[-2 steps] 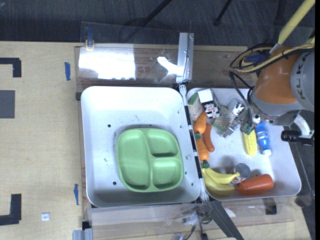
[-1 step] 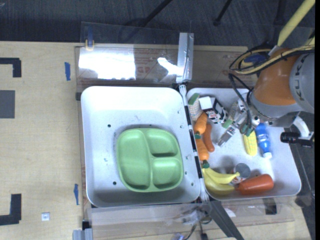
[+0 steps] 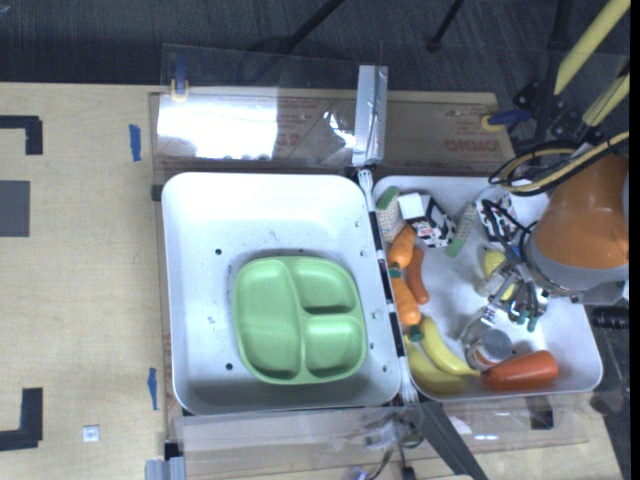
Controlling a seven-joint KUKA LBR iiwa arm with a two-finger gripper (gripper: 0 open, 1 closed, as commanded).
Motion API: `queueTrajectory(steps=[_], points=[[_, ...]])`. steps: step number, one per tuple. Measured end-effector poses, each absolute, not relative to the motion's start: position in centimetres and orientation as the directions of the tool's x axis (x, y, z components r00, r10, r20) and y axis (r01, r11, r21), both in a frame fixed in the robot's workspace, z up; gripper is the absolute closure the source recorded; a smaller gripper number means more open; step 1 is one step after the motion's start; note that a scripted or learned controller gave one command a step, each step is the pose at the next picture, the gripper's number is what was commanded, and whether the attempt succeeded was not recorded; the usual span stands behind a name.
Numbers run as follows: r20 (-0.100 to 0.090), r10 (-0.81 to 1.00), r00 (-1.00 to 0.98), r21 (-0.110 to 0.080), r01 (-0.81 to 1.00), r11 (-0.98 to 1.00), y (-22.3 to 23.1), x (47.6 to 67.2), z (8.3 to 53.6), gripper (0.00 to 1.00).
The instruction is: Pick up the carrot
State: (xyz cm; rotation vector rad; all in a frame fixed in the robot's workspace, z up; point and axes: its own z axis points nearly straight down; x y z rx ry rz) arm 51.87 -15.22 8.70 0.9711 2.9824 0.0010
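The carrot (image 3: 404,268) is a long orange piece lying along the left wall of the right bin (image 3: 585,340), just above a yellow banana (image 3: 432,353). My gripper (image 3: 498,306) hangs over the middle of the right bin, to the right of the carrot and clearly apart from it. It sits below the arm's orange band (image 3: 588,216), amid coloured wires. Nothing orange shows at its tip.
A green divided plate (image 3: 298,318) lies in the left bin (image 3: 200,218). In the right bin a red-orange tapered object (image 3: 520,369) and a small grey can (image 3: 490,349) lie at the front, under the gripper. Small white and black items (image 3: 425,218) sit at the back.
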Motion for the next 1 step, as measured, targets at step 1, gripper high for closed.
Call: queueTrajectory(steps=[1], points=[[-0.012,0.592,-0.806,0.007,0.592,0.806,-15.27,52.11,9.85,1.00]])
